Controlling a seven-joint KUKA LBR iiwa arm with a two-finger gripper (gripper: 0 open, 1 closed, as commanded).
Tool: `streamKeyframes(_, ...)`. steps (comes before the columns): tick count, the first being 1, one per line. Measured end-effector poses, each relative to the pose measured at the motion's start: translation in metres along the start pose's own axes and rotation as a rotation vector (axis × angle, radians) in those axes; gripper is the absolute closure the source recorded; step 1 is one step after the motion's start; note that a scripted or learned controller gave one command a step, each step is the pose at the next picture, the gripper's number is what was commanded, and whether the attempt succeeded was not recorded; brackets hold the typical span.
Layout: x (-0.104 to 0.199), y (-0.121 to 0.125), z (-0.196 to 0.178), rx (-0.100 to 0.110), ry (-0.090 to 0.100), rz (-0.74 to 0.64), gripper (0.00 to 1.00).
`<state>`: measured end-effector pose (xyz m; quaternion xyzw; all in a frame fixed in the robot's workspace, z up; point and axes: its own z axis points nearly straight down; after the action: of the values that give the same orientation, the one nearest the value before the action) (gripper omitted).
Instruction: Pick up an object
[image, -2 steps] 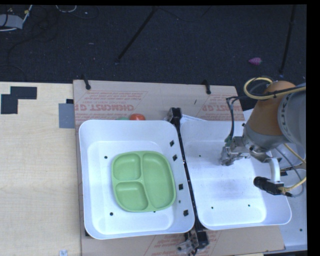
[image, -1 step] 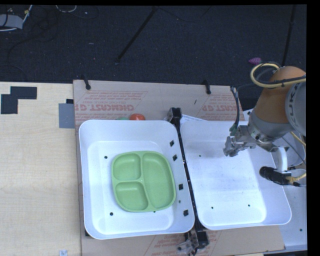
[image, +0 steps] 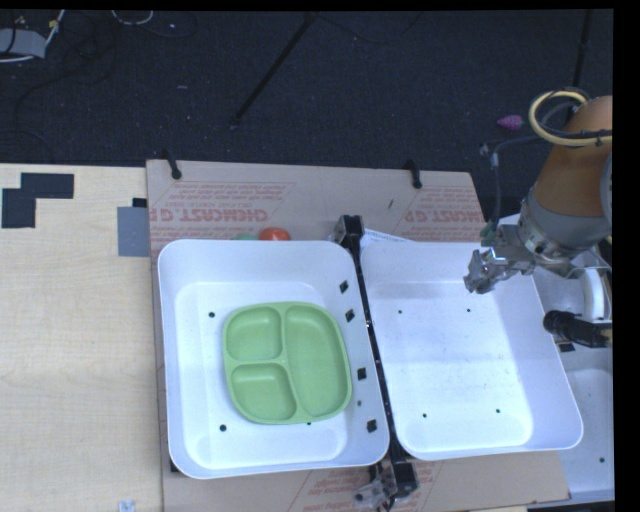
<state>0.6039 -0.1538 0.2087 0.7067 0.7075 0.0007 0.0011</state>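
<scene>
hovering over the right bin (image: 470, 400) near its top-right corner, the gripper (image: 484, 272) has nothing in it; can't tell if it's open or shut. green divided plate (image: 287, 362) lies flat in the left bin (image: 190, 300), well apart from it.

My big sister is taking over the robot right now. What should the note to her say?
Gripper: over the upper right part of the right bin; fingers too small to read, nothing seen between them.
Things: a green divided plate lies flat in the left bin. Something small and red-orange sits behind that bin's far rim, on the cardboard.
Done: nothing picked yet.
Left: move to the plate, grasp it, lift.
</scene>
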Motion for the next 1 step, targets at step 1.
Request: streamKeyframes(1,-0.0011,0.0008,-0.0508,-0.001,0.0,0.0,1.0)
